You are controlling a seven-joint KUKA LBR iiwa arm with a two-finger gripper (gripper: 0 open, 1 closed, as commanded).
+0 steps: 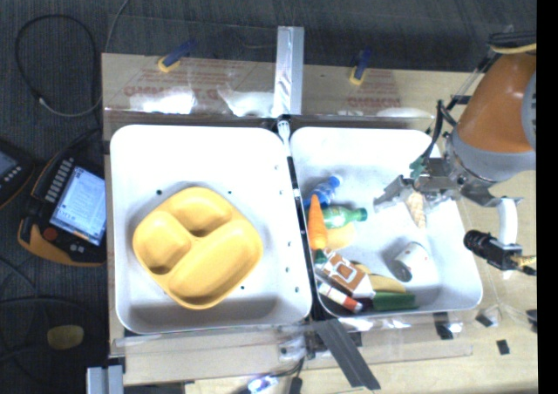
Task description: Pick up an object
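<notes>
My gripper (403,202) hangs over the upper middle of the right bin (453,288), open, with nothing between its fingers. One grey finger (388,195) points left and a pale one (418,208) points down. Left of it lie a green bottle (345,214), an orange carrot (316,220) and a small blue item (327,186). A white and grey cylinder (408,258) rests below the gripper. An orange and white box (344,274) and a dark green item (392,300) lie near the bin's front edge.
The left bin (139,148) holds a yellow divided plate (197,246). A ridge (296,209) separates the two bins. The arm's orange band (497,109) rises at the right. A tablet (78,203) lies off the bench to the left.
</notes>
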